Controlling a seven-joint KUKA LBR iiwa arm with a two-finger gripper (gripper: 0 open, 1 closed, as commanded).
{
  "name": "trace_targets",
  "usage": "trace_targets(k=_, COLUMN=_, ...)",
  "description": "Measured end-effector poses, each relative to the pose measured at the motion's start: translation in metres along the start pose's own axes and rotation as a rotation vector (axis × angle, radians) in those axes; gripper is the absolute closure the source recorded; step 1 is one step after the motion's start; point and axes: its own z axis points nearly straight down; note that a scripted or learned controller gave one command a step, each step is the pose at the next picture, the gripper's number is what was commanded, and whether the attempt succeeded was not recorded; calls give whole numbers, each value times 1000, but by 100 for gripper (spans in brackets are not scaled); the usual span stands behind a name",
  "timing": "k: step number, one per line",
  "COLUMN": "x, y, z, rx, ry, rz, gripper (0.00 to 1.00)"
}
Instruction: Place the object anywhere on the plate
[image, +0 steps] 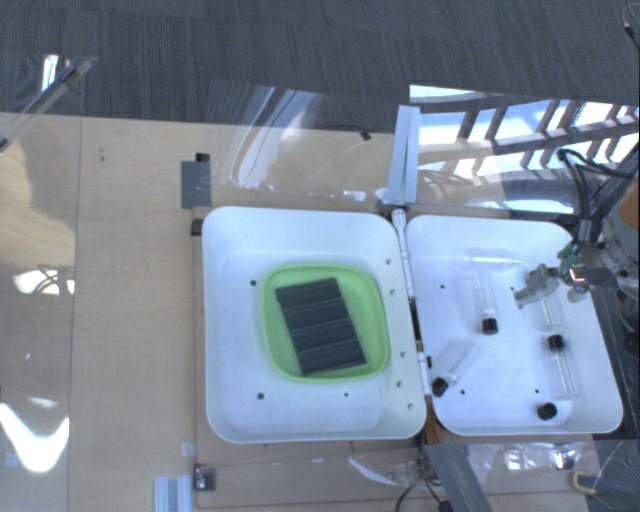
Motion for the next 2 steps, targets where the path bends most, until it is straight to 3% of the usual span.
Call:
trace_targets(k=1, x=-34, y=75, z=14, rx=-1, ry=-1, rz=-15, gripper=0)
trace_targets(k=2, x=-31, y=25, z=-150, rx=-6, ry=-2, rz=104, gripper=0)
